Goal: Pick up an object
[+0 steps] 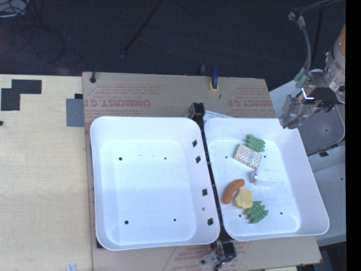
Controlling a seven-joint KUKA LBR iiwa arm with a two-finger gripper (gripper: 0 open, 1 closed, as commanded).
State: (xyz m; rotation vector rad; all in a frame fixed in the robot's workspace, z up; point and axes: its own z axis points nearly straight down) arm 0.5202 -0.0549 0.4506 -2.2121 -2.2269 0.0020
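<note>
Tool point(290, 117) hangs beyond right bin point(316, 208) — finger state unclear — sausage point(233, 190) inside.

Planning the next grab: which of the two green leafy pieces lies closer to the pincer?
The green leafy piece at the right bin's far side, beside the checkered block; the other green piece lies near the front edge.

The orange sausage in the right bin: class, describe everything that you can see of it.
The orange sausage is a small, smooth, rounded, plastic-looking toy. It lies flat on the floor of the right bin, slanting from lower left to upper right, left of centre. Its lower end sits against a yellow piece. The gripper is well away, beyond the bin's far right corner.
</note>
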